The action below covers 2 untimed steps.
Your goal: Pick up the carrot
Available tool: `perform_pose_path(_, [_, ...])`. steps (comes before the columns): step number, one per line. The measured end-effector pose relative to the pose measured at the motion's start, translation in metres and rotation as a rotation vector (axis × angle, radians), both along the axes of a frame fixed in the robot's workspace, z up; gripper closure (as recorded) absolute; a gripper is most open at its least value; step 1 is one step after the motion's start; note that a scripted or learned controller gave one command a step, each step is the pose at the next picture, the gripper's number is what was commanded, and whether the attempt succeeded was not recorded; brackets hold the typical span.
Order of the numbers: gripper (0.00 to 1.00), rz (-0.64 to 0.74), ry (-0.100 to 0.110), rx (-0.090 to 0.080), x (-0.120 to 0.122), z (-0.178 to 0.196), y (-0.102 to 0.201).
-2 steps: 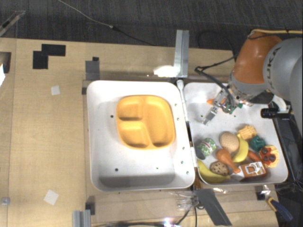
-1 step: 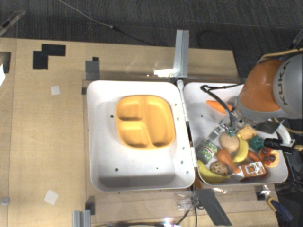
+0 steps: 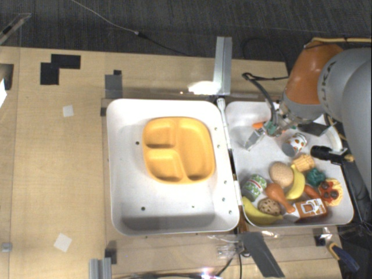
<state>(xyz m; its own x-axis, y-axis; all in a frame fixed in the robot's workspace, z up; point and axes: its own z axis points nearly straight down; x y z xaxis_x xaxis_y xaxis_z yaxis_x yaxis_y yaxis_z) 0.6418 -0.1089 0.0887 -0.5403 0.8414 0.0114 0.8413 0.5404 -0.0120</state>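
Pale wood covers the worktop (image 3: pixel 58 173), which bears two shallow white bins side by side under dark carpet at the top of the frame. At centre, the left bin (image 3: pixel 125 214) holds a yellow divided tray (image 3: pixel 176 149). At right, the right bin (image 3: pixel 244 115) holds a heap of toy food along its lower edge — the carrot (image 3: pixel 279 197) lies there, orange and slanted, between a potato (image 3: pixel 281 172) above and a cookie (image 3: pixel 269 206) below, just beside a banana (image 3: pixel 297 182). The gripper (image 3: pixel 260 133) hangs over the bin's upper part, well apart from the carrot; whether its fingers stand wide or narrow I cannot tell, and nothing is seen between them. As I judge it, the pick has not begun in earnest — the arm must reach the carrot, close on it and lift, with neighbours crowding close.
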Motion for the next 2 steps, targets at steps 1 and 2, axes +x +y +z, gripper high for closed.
perform_pose_path(1, [0.0,-0.424,0.02,-0.005,0.021,-0.002,0.016])
perform_pose_path(2, [0.0,-0.593,-0.017,-0.009,0.027,-0.003,-0.044])
